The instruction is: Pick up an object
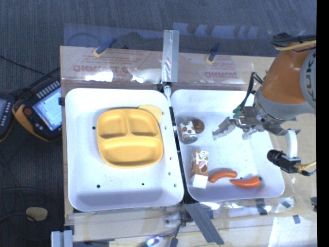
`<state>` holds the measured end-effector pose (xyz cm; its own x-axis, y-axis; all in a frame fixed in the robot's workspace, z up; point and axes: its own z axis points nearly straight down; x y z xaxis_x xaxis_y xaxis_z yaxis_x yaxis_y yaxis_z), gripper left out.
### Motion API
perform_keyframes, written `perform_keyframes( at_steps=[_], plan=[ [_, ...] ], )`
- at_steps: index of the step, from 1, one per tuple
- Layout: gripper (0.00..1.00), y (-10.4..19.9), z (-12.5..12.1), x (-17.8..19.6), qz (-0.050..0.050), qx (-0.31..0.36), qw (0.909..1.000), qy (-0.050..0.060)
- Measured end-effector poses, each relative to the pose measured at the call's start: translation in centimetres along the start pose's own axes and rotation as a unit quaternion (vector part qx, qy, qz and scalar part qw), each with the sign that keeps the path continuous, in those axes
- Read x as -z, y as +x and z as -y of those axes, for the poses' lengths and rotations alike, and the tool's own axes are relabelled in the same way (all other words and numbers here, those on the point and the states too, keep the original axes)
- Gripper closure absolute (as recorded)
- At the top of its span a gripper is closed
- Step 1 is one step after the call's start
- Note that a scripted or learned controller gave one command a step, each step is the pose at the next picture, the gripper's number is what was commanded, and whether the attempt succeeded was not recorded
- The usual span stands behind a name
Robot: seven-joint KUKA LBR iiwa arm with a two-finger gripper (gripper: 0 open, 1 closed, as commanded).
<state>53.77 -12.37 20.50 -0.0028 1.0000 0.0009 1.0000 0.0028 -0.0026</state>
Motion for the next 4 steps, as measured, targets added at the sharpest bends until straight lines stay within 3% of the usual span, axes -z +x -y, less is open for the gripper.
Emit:
perform_keyframes(
  at_steps=[1, 2, 3, 4],
  plan=[
    [0.0, 4.7, -1.8, -2.2, 0.0, 0.074, 0.9973, 0.0],
    [0.0, 6.4, 0.4, -2.2, 0.001, 0.142, 0.9899, 0.0],
    [0.0, 7.7, 4.2, -2.2, 0.0, 0.098, 0.9952, 0.0],
    [0.0, 5.2, 5.3, -2.2, 0.001, 0.153, 0.9883, -0.001]
  ],
)
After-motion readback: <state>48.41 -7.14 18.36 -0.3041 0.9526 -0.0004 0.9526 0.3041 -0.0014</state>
